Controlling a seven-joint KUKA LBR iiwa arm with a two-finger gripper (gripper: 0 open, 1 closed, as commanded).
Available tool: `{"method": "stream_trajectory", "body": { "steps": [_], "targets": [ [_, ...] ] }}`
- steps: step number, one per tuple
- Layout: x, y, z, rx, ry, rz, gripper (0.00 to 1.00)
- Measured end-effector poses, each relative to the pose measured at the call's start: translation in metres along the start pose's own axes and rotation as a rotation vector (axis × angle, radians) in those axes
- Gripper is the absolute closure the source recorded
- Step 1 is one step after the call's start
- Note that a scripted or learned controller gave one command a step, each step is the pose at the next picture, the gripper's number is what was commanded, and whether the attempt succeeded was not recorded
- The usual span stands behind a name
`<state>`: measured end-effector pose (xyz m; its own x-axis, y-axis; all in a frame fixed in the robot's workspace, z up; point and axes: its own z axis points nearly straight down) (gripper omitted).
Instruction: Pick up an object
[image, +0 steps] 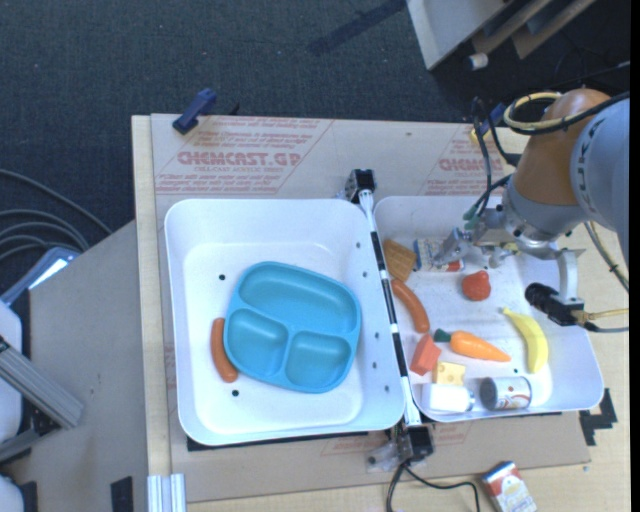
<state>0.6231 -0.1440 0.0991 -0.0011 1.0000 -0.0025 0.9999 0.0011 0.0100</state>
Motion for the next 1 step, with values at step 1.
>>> {"method": "stream_trajectory", "body": {
  "steps": [1],
  "targets": [
    [0.0001,0.0007,-0.0102,-0.002,0.0,0.0,1.0]
  ]
}}
